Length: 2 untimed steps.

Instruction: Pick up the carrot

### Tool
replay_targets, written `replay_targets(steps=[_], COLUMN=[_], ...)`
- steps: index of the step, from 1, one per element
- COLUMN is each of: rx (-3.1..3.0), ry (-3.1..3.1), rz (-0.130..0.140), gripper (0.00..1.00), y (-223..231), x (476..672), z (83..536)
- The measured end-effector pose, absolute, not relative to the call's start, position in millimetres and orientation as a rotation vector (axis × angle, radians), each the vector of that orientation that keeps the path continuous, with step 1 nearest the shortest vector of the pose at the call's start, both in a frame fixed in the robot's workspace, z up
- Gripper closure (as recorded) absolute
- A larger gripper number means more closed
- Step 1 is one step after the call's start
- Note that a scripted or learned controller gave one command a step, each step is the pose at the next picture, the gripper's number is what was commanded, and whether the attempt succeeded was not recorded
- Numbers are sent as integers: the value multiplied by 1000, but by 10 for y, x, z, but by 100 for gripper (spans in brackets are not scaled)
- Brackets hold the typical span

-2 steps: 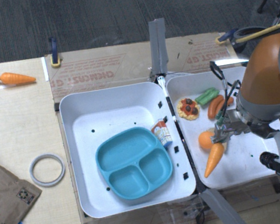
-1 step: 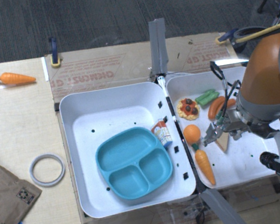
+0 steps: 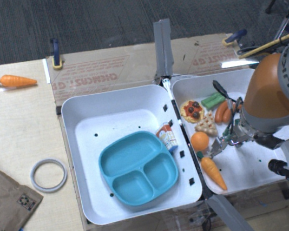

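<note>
Seen from above at a slant: two white bins side by side on the bench. In the left bin [image 3: 84,149], a blue three-compartment plate [image 3: 138,167] lying toward the near right corner; a small bottle with a red-and-white label [image 3: 167,137] resting against the right wall, just beside the plate's rim.

In the right bin [image 3: 253,176], most things crowded toward the left wall. A carrot [image 3: 213,172] lying near the front left corner, leafy end pointing toward the far side, tip toward the near edge. Just behind it, an orange [image 3: 199,141], close to or touching the carrot's top. Farther back, a small pizza slice [image 3: 192,109], a pale knobbly piece [image 3: 207,124], a green vegetable [image 3: 212,100] and orange sausage-like pieces [image 3: 222,112], bunched together toward the far left corner.

Reaching in from the right, the grey arm with its orange band [image 3: 269,88], covering the right half of that bin. The gripper [image 3: 219,147] low over the bin, just right of the orange and just above the carrot's leafy end; fingers slightly apart, nothing visibly pinched between them.

Out on the bench, near the far left corner, a second carrot [image 3: 14,80]; nearer the left bin, a tape ring [image 3: 48,174]; at the near left edge, a cardboard box [image 3: 4,209].
</note>
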<state>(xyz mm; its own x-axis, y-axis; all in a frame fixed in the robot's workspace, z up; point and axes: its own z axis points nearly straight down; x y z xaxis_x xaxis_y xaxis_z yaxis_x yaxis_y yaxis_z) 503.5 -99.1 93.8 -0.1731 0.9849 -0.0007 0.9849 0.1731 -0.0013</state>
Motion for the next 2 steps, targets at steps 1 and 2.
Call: replay_targets(steps=[1, 2], rx=[-1519, -1229], ry=[-2780, -2894], rz=[-3, 0], gripper=[0, 0], y=[-1066, -1006], x=[4835, 5256], z=[973, 960])
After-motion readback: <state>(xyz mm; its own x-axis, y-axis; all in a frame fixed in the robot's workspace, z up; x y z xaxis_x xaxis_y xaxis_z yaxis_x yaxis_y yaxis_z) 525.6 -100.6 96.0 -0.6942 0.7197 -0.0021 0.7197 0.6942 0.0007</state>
